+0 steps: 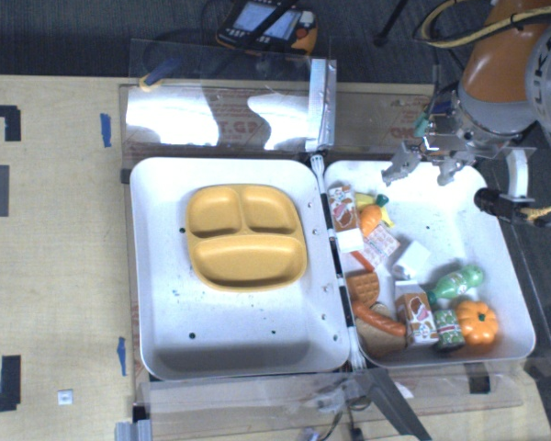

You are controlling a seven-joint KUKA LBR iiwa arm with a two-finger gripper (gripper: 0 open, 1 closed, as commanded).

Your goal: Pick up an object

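Two grey fingers of the gripper (424, 165) hang spread apart with nothing between them, poised above the bare far end of the right bin (510, 274), on the grey arm (496, 81) reaching in from the right. Nearer the camera, the toy food lies crowded along that bin's left wall and near corner: a carrot (372, 219), small packets, a green vegetable (457, 283) and an orange pumpkin (478, 323), while the left bin (156, 246) holds a yellow divided tray (246, 235). A good pick would likely target the pumpkin or carrot, descending straight down with fingers straddling it, clear of neighbours and the bin wall.
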